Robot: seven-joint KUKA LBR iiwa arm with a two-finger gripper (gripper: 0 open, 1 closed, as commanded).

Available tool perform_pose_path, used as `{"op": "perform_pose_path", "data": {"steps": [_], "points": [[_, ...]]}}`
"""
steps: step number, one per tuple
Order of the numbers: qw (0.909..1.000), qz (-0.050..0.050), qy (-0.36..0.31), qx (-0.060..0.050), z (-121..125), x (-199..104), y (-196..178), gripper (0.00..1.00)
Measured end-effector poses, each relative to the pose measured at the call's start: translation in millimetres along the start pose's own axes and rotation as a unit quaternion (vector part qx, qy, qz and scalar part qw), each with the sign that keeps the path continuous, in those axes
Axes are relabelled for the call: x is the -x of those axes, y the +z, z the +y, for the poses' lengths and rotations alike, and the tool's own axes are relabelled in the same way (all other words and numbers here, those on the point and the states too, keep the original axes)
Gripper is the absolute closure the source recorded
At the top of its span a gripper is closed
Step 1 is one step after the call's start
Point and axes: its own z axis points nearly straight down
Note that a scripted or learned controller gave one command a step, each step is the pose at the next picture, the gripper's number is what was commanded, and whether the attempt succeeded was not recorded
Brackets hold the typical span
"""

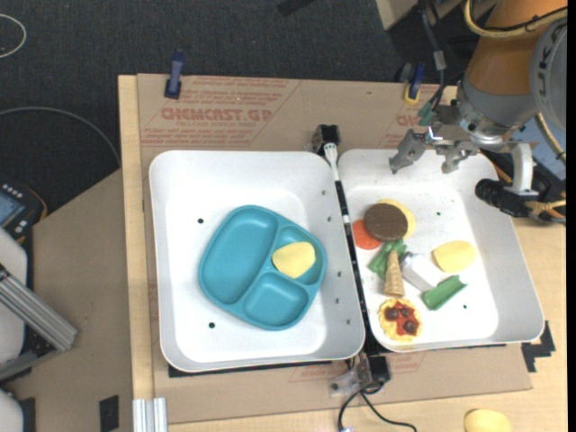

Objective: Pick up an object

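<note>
The arm (pixel 517 43) at the far right is bulky, a broad orange band above a grey wrist. Below it sits a silvery metal gripper (pixel 430 154) with two thin dark-tipped fingers (pixel 400 158). Black cables loop beside it.

Bright even overhead light, soft shadows, mild glare on white bins (pixel 243 174), slightly soft focus.

Left bin (pixel 171 241): held a divided tray (pixel 236 259), a chip-like piece (pixel 293 258) in its right compartment.
Right bin (pixel 504 268): held a burger (pixel 387 221) toward the rear, a cone (pixel 394 275) before it, a small pizza (pixel 400 319) nearest the front.
Gripper (pixel 433 154): hovered over the right bin's rear edge, possibly clear of it.
</note>
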Motion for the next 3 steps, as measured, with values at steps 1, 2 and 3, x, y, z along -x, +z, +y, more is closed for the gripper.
{"op": "perform_pose_path", "data": {"steps": [1,2,3], "points": [[1.0,0.0,0.0,0.002,1,0,-11,1.0],[1.0,0.003,-0.007,0.0,-91,-128,-66,1.0],[1.0,0.001,-0.001,0.001,-139,-131,-107,1.0]]}}
